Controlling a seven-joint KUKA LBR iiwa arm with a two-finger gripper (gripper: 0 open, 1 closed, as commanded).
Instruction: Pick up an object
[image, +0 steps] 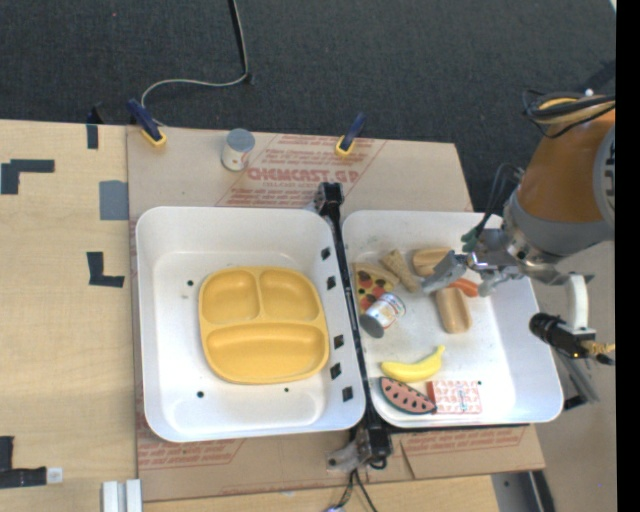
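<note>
The right bin (520, 385) holds several toy foods. There is a pizza slice (370, 284), a silver can (382, 313) on its side, a banana (413, 366) and a watermelon slice (406, 396). A tan wedge (398, 266), a tan roll (430, 259), a tan cylinder (454, 312) and a small orange piece (468, 288) also lie there. My gripper (452, 272) is low in this bin's back right part, between the tan roll and the tan cylinder and right beside the orange piece. I see nothing lifted off the bin floor.
The left bin (160, 230) holds a yellow divided plate (263, 325). A black divider (340, 290) runs between the bins. A red-and-white card (460, 397) lies at the right bin's front. Behind the bins stand a small grey cylinder (238, 148) and two clamps (147, 121), (350, 135).
</note>
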